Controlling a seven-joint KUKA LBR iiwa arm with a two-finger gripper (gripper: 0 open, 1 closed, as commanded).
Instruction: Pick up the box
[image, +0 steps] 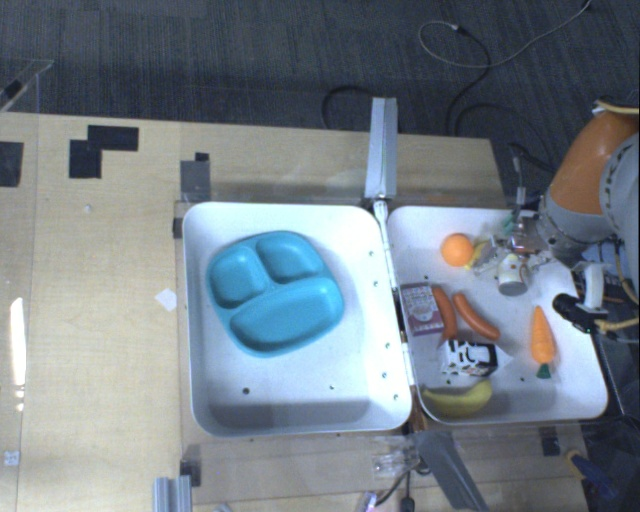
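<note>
Small flat box (421, 308), maroon printed card, lying at nine o'clock in the right bin (590, 400), beside two glossy sausages (462, 316). Metal gripper (512, 268) hovering near one o'clock, next to a round orange (457, 250); grip state impossible to tell. Smooth blue sectioned plate (275, 291) in the left bin (200, 400).

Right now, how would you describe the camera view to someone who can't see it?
A robot arm's end effector hovers over the right bin, which holds a small box, orange, carrot, sausages and banana. The left bin holds a blue divided plate.
</note>
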